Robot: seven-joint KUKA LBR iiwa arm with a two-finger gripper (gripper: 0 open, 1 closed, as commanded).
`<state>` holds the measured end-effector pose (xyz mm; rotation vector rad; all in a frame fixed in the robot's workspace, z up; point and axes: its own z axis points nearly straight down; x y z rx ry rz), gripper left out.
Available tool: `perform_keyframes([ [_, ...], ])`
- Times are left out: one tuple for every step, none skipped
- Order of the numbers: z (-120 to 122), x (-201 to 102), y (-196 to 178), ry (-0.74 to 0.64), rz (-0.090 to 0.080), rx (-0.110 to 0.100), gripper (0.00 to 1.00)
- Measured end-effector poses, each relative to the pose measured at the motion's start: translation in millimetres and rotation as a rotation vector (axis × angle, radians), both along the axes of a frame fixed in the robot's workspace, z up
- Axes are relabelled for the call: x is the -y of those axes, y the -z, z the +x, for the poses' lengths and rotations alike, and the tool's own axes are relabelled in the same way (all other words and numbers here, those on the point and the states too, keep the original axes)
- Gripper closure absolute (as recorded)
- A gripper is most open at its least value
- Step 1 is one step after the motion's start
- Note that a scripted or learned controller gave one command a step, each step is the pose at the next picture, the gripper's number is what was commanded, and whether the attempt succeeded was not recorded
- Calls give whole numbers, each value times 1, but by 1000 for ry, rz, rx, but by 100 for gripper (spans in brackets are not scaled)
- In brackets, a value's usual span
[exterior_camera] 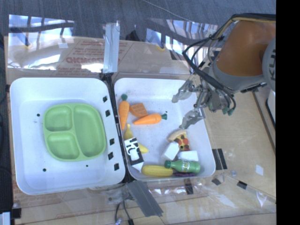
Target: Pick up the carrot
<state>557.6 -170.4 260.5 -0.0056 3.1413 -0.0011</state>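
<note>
Gripper (186,108) sits over the upper right part of the right bin (159,82), fingers spread apart with nothing between them. One finger (179,95) points toward the bin's far wall, the other (189,121) hangs just above a pizza slice toy (178,136). Grey arm with orange band (243,46) enters from the right.

Two carrots in the right bin. The nearer one, a carrot (147,119), lies roughly level, green top toward the gripper, well left of the fingers and apart from them. A second carrot (123,114) lies upright along the bin's left wall, green top at the far end. Between the two, touching or just beside both, a brown waffle-like piece (138,109).

Lower in the bin: white block (171,151) beside the pizza slice toy, green bottle (183,166) lying on its side, corn cob (156,171) just left of the bottle, a black-and-white tag (132,149) near the left wall with a yellow piece (142,149) beside it.

Left bin (28,90) holds a green divided plate (75,131), three compartments. Both bins rest on the surface (262,149).
</note>
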Motion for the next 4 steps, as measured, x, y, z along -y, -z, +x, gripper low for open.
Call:
perform_keyframes([
  [24, -36, 119, -186, 5, -9, 0],
  [17, -18, 171, -161, 3, -4, 0],
  [19, -21, 158, -172, 1, 1, 100],
  [19, -125, 63, -251, 2, 11, 100],
])
